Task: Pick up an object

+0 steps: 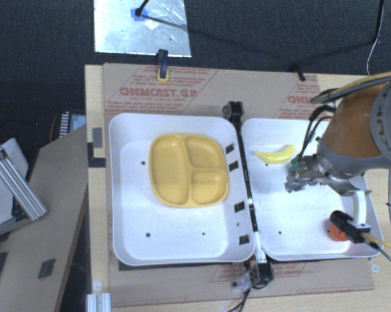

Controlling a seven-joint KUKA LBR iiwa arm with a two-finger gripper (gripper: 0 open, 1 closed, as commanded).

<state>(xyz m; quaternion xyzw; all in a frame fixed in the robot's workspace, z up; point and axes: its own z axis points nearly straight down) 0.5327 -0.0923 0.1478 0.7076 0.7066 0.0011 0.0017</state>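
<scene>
The two shallow white bins, the left one (127, 239) and the right one (280, 236), look like smooth moulded plastic with a dull sheen. In the left bin the yellow three-compartment tray (187, 169) is smooth plastic, faintly glossy. The small yellow banana-shaped piece (275, 153) in the right bin has a smooth, plastic look. Beneath the bins lies a brown cardboard sheet with red print (182, 86), matt and papery. Above it, a square sheet of crinkled silvery foil (142, 18) shines on the dark, rough, carpet-like floor (39, 44).
</scene>
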